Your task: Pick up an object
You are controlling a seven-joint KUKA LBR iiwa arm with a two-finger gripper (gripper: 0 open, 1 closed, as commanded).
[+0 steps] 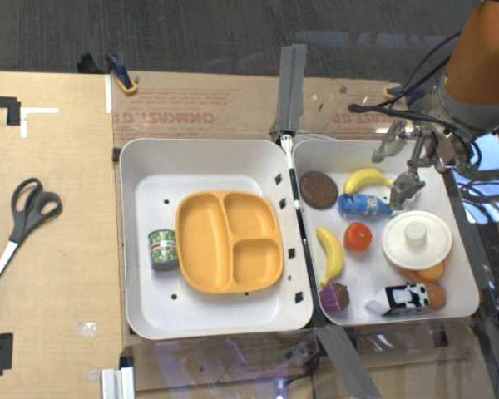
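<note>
The right bin [461, 302] is crowded with toy food. A blue bottle [364, 205] lies on its side near the middle of it, and just above that a curved banana [367, 178] sits toward the far wall. The gripper [409, 183] hangs right beside the blue bottle's right end, low over the bin. Its fingers are too small and tangled with cables to read, so I cannot tell whether it is spread or closed, and nothing is plainly caught in it.

To the left of the bottle lies a dark brown cookie [319, 189], close to the wall shared with the other bin. Below the bottle is a red tomato [358, 237], and just left of that a second banana [331, 254] runs down toward a purple cupcake [333, 298] at the near edge. On the right side a round white lid with a knob [415, 238] rests partly on top of an orange piece [425, 273]. A small black and white carton [402, 298] lies near the front right corner.

The left bin [141, 293] holds an orange divided plate [229, 241] with three compartments, and a small green can [162, 248] lies just beside its left edge.

Out on the wooden tabletop [50, 306], well to the left, are scissors [23, 219] with black handles.
</note>
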